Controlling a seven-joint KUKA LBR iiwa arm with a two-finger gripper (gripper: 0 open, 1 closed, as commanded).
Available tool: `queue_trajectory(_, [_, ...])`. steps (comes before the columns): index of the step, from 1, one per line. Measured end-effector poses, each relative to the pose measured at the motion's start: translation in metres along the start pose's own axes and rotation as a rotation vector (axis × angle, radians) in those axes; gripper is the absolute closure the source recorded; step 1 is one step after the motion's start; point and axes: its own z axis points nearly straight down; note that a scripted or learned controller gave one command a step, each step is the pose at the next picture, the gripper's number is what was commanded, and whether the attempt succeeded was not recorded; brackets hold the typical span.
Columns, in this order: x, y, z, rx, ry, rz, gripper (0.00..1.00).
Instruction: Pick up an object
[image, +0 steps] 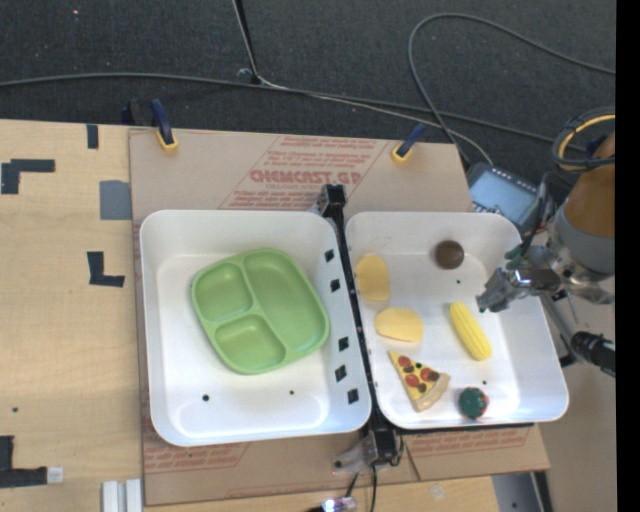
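The corn cob (471, 331) is lying loose in the right bin (540, 372) while we are hovering our pincer (493, 298), grip state indiscernible, just beside its upper end.

The grey KUKA arm with its orange band (590, 205) reaches in from the right, its wrist bent downward and leftward. The small metallic two-finger end effector (494, 298) sits at the low end of the wrist, tilted toward the left. Whether its tips are parted is too small to tell.
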Motion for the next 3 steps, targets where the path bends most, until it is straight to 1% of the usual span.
queue_trajectory(1, [0.052,0.017,0.010,0.002,0.001,-0.004,1.00])
queue_trajectory(2, [0.106,0.019,0.005,0.002,0.002,-0.005,1.00])
queue_trajectory(3, [0.160,0.026,-0.003,0.002,0.002,-0.006,1.00])
